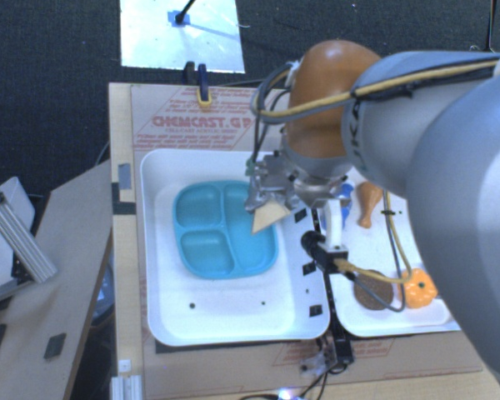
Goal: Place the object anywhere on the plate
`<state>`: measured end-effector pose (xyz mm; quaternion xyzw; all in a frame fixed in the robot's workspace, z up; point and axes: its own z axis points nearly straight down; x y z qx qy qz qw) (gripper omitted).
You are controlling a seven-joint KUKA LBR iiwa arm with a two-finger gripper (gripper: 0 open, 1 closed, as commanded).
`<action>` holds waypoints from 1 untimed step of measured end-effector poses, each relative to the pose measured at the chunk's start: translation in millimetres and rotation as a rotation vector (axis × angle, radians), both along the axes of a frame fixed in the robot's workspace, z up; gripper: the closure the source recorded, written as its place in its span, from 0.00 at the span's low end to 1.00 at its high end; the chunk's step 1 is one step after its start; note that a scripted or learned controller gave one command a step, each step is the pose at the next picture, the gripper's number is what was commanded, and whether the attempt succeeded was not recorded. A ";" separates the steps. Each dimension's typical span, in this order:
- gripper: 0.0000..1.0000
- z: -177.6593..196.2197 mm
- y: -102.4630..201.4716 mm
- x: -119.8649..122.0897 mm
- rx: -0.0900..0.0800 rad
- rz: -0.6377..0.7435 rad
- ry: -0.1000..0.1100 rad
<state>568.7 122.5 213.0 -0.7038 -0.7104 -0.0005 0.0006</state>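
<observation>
At the left, the left bin (158,248) is seen to hold the blue plate (225,227), a divided dish with three compartments, lying flat on the bin floor and taking up the bin's upper middle. Bare white floor is left below the plate and to its left.

Over the plate's right edge the gripper (262,198) is hung from the orange band (329,98) of the arm. A tan wedge-shaped object (269,216) is seen directly beneath the fingertips, its pointed end directed down and left toward the plate's right-hand compartment. The wedge appears to be pinched between the fingers — though the contact itself is small and partly shadowed, so the hold is judged rather than plainly seen.

The relation on which the coming move turns is this: the plate lies just left of and below the held wedge, with the wedge's tip already overlapping the plate's right rim in this slanted view. A short shift leftward before release is judged enough — a drop made here risks the wedge catching the rim and tipping toward the gap between plate and bin wall.

Farther right, the right bin (433,315) is seen to carry an orange item (418,291), a brown disc (371,293) and a tan piece (368,200).
</observation>
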 end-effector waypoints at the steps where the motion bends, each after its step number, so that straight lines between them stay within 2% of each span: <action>1: 1.00 1.4 17.0 -3.7 -0.001 -0.002 -0.001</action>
